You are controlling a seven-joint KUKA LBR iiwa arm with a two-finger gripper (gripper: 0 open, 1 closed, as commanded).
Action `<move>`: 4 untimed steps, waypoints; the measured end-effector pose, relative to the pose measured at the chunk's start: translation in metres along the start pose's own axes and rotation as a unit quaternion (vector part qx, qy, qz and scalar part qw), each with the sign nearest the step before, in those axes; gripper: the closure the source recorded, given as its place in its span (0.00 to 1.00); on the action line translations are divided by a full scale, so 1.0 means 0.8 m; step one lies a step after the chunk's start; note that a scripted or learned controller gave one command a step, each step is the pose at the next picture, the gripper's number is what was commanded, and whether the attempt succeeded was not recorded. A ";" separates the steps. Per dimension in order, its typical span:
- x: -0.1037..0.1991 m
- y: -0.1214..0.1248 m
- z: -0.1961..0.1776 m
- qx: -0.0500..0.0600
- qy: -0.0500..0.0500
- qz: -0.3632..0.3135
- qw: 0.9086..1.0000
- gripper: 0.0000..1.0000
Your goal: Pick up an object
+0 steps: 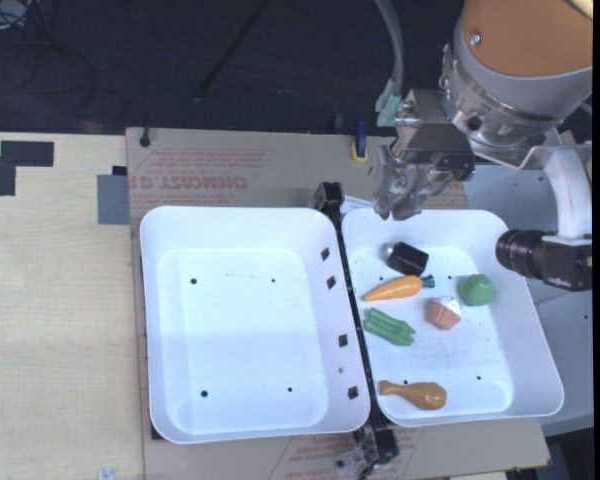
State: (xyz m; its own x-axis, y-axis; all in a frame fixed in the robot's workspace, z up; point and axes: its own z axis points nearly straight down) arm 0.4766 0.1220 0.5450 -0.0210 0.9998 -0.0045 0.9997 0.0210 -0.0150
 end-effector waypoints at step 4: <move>0.003 0.001 -0.046 0.008 -0.002 -0.012 1.000 1.00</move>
State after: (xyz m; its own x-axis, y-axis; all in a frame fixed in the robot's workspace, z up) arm 0.4780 0.1245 0.5817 -0.0456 0.9989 -0.0070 0.9985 0.0453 -0.0315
